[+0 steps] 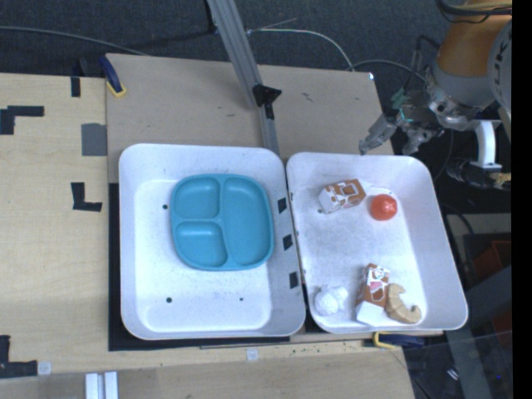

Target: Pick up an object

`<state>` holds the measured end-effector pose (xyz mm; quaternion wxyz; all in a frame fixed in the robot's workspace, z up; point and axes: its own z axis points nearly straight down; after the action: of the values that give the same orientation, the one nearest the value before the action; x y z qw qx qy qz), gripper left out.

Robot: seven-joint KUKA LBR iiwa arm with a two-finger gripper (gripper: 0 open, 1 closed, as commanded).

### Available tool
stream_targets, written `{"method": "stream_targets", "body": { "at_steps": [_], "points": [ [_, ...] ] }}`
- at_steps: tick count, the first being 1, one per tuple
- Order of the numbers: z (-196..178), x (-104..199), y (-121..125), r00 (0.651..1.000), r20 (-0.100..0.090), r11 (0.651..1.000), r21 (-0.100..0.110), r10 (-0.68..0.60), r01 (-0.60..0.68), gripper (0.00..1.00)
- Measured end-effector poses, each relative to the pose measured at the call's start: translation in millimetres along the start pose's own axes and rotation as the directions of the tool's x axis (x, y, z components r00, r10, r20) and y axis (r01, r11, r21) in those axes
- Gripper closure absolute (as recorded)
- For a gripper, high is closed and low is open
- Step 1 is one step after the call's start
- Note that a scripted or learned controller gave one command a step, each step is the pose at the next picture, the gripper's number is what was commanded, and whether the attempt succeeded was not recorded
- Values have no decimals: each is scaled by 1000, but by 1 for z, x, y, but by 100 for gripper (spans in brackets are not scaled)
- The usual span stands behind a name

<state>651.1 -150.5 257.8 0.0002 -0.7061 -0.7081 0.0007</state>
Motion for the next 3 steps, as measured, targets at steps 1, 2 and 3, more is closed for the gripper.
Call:
{"method": "stream_targets", "body": {
  "at_steps": [1, 2, 3],
  "points": [
    [0, 0, 0, 1000, 1, 1000, 0, 0, 0, 0],
    [62, 5, 5, 1000, -1, 1000, 5, 0, 0, 0],
    [122, 12, 11, 1000, -1, 1000, 5, 0, 0, 0]
  ]
}}
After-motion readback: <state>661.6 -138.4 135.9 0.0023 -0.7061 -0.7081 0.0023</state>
